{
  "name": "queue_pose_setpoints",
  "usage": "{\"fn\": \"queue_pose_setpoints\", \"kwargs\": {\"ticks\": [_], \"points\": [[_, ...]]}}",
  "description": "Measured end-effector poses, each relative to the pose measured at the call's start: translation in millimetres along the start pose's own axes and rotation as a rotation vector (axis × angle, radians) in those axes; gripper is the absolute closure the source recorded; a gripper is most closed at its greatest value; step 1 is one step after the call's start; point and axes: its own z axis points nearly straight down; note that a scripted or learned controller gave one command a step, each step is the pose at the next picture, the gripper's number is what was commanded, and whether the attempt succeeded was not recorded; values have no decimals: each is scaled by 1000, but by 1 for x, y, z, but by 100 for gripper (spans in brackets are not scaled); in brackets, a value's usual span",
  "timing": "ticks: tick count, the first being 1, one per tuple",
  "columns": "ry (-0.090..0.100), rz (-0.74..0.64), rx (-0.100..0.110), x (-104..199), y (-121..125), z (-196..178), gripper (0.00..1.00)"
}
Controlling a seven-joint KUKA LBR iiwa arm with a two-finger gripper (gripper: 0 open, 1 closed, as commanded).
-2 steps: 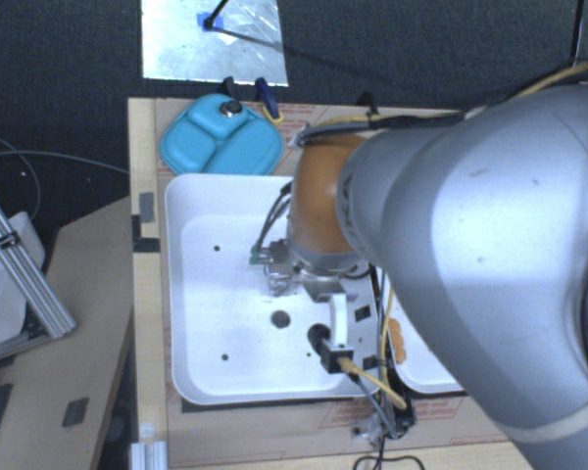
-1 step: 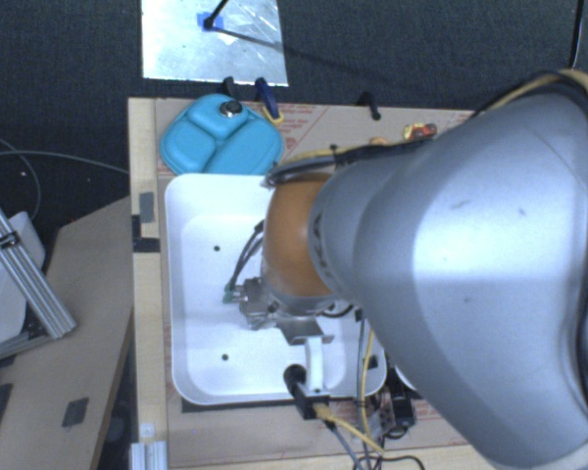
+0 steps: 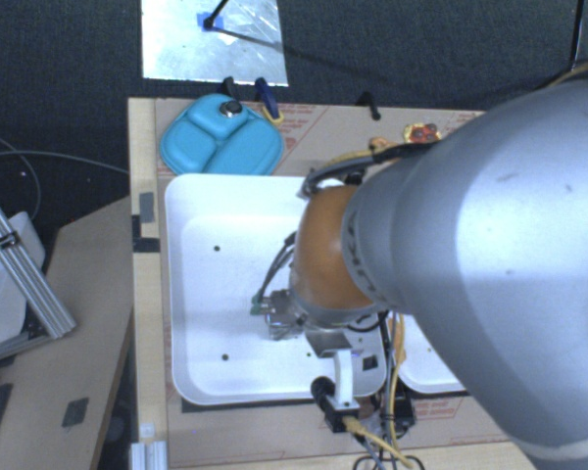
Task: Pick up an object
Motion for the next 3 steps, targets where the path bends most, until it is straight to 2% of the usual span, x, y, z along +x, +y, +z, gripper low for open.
{"fn": "queue_pose_setpoints", "kwargs": {"ticks": [1, 2, 3], "points": [[-4, 3, -3, -19, 1, 0, 100], [-2, -8, -4, 67, 0, 1, 100], [-4, -2, -7, 82, 39, -9, 100]]}}
